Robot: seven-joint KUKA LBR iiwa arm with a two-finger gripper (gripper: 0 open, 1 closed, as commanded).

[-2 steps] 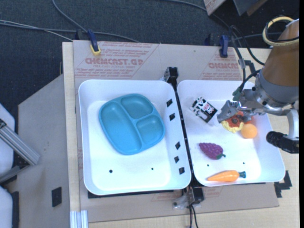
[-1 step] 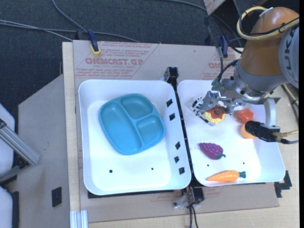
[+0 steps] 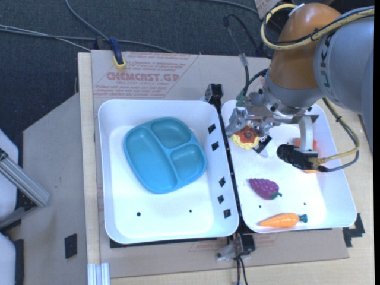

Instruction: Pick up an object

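Nearest the camera, the right bin [image 3: 341, 203] holds an orange carrot [image 3: 279, 220] at its front edge, purple grapes [image 3: 264, 187] just behind it. Farther back (same bin) the end effector [image 3: 249, 132] sits over a yellow-and-red toy [image 3: 244, 138]; its grip I cannot tell. Beside it, the left bin [image 3: 113, 177] carries a blue divided plate [image 3: 164, 153].

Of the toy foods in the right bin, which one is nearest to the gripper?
The yellow-and-red toy, directly under the gripper near the bin's upper left. The purple grapes and the orange carrot lie further toward the bin's near edge.
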